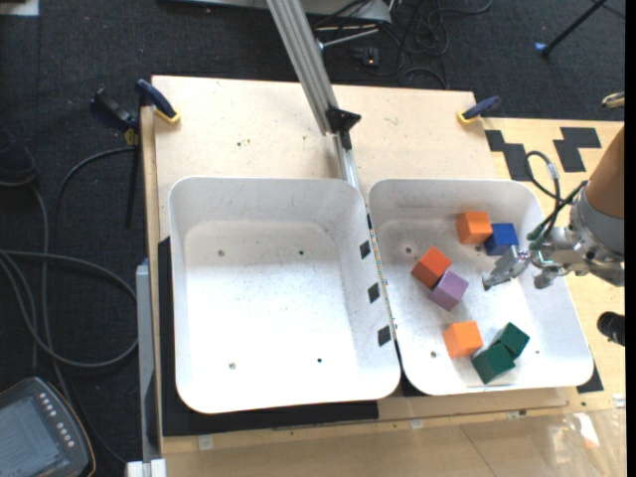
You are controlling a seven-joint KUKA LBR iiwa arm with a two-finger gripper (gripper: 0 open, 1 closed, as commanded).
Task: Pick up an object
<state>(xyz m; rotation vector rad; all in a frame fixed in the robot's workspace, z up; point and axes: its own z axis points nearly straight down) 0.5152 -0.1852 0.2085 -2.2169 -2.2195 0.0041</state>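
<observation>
Six blocks are being kept in the right bin (556,371). Nearest, green blocks (502,351) are lying below the claw (517,268), which is being held open and empty; farthest, the blue block (502,237) is lying just above it.

No legible text or labels.

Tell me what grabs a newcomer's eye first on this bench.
The cluster of coloured blocks in the right bin: two orange blocks, a blue block, a red-orange block touching a purple block, and two dark green blocks near the front. The gripper hangs over them, beside the blue block. The left bin stands alongside.
</observation>
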